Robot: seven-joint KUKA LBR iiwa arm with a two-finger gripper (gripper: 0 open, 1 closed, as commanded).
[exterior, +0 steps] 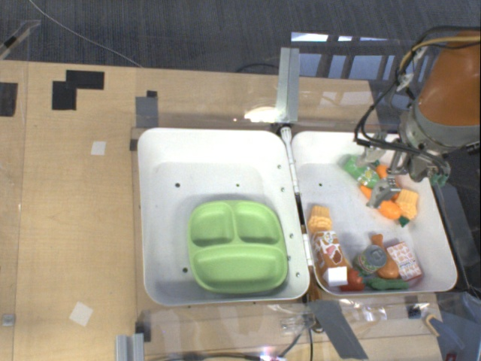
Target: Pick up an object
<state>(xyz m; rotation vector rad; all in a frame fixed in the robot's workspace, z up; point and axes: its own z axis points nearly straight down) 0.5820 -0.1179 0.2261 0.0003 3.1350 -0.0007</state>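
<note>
Plainly the gripper (385, 192) sits low in the right bin (448, 273), its tips among the carrot (390, 210), corn (406, 200) and green packet (358, 167); whether the jaws are parted or grip anything cannot be told; crowding risks a pinch on two toys, or a slip off the rounded carrot.

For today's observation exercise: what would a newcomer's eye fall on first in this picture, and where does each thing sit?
First the green divided plate, alone in the left bin. Then the arm's orange band at the upper right, with the gripper low over small toy foods in the right bin. More toys cluster along that bin's near edge, among them a tin can.
</note>
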